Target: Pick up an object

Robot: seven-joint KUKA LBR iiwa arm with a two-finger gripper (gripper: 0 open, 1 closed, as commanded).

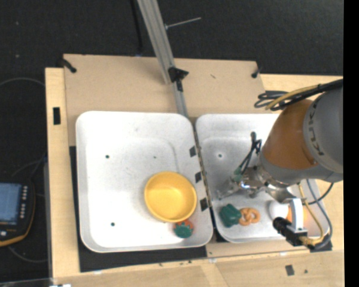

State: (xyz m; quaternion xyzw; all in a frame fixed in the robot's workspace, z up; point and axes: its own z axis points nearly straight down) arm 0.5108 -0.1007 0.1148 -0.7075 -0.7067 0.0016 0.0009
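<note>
My gripper [234, 183] reaches down into the right bin [227, 137], near its left wall. Just below it on the bin floor lie a dark green object [229, 214] and an orange pretzel-shaped object [249, 216], both apart from the gripper. Nothing shows between the fingers. In the left bin [125, 154] a yellow bowl [170, 196] sits near the front right corner, with a small green and orange object [183, 229] just in front of it.
The arm's grey body and orange band [293, 139] cover the right part of the right bin. A slanted metal rod [161, 40] runs from the top down to the gap between the bins. A handheld console [9, 211] lies off the bench at the left.
</note>
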